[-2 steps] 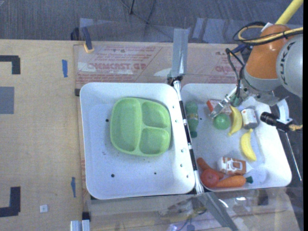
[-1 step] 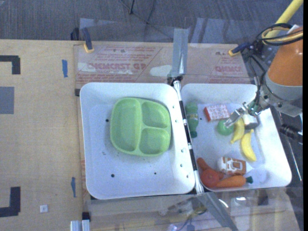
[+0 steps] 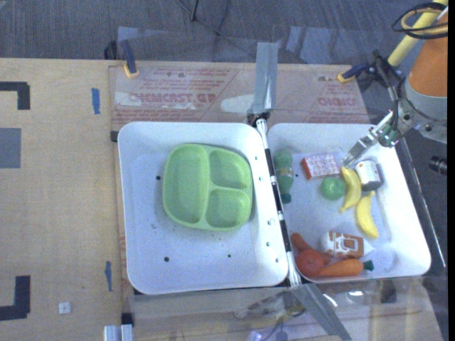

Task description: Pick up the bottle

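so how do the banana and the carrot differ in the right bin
The banana is yellow and curved; the carrot is orange and fairly straight. The banana runs up and down the view near the bin's middle, while the carrot lies crosswise along the near edge. Both lie flat in the right bin, and are long and narrow.

The arm (image 3: 430, 69) is cut off by the right edge of the picture, so only the part near its wrist can be seen. The gripper (image 3: 362, 148) is small and a little blurred; how its jaws stand cannot be told. The green bottle (image 3: 284, 176) lies close against the left wall of the right bin (image 3: 419, 251), and its outline there is not clear. The print on the small red packet (image 3: 321, 165) and on the white carton (image 3: 346, 244) is too small to read. The letters on the cardboard (image 3: 167, 98) behind the bins are faded and hard to read.
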Action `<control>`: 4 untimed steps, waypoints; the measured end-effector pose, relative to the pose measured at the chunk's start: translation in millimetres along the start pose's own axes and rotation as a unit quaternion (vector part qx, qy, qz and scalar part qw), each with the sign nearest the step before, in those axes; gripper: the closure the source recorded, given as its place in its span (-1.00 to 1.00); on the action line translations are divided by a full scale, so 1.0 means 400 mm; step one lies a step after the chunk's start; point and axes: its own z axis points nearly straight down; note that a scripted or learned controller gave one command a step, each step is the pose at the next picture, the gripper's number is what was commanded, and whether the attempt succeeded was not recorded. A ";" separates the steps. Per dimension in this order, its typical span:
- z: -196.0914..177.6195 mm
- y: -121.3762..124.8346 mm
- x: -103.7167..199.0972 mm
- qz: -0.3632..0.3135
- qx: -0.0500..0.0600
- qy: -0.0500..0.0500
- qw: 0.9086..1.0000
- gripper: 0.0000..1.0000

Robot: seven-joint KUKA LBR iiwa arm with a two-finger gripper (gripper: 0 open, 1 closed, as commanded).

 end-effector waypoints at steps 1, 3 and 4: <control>0.284 -0.063 0.035 -0.017 0.000 0.000 1.000 -1.00; 0.100 -0.035 -0.136 0.040 0.001 0.000 0.999 1.00; -0.068 -0.028 -0.152 0.027 0.000 0.000 1.000 1.00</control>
